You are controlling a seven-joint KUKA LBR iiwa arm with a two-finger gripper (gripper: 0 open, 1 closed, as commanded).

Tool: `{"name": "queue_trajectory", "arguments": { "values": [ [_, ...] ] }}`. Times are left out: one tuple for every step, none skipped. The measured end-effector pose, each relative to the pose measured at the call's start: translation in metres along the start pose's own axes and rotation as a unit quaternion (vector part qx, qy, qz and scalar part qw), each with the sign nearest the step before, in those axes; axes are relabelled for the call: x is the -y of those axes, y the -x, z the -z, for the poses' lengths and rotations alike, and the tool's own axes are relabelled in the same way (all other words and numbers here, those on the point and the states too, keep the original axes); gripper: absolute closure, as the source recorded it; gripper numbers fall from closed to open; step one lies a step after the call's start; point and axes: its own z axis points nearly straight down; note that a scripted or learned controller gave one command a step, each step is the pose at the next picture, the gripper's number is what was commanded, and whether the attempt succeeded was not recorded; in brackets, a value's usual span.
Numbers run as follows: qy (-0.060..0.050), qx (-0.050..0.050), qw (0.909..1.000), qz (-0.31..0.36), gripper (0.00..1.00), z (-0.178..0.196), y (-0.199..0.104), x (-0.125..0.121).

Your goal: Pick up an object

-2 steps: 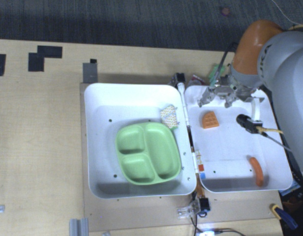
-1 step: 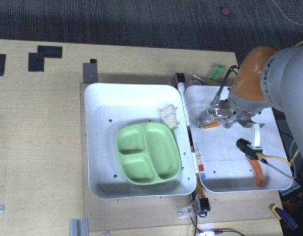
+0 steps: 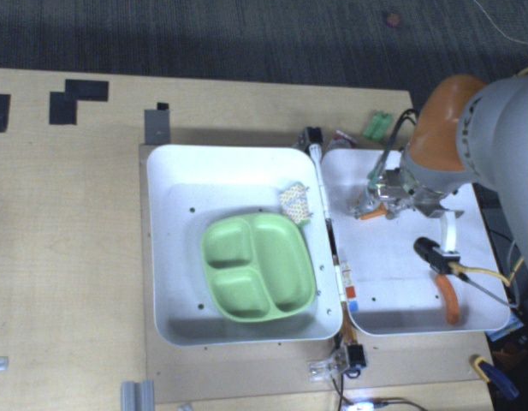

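My gripper [image 3: 376, 202] is low over the back left part of the right bin [image 3: 392, 272]. A small orange thing [image 3: 371, 215] lies right at its tip, touching or nearly touching it; whether it is gripped is hidden by the wrist. A longer orange thing [image 3: 451, 300] lies near the right bin's front right corner. In the left bin [image 3: 174, 229] a green divided plate [image 3: 258, 265] lies flat. A small patterned pale thing [image 3: 295, 201] rests by that bin's right wall.
The grey arm with its orange band [image 3: 439, 135] reaches in over the right bin's back right corner. A green item [image 3: 376, 127] sits on the bench behind the bins. The divider between the bins [image 3: 328, 229] runs just left of the gripper.
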Motion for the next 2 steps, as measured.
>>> {"name": "queue_trajectory", "arguments": {
  "values": [
    [-0.003,-0.001,1.0,0.001,1.0,0.096,-0.081,-0.02],
    [-0.004,-0.001,1.0,0.002,1.0,0.087,-0.129,-0.06]
  ]
}}
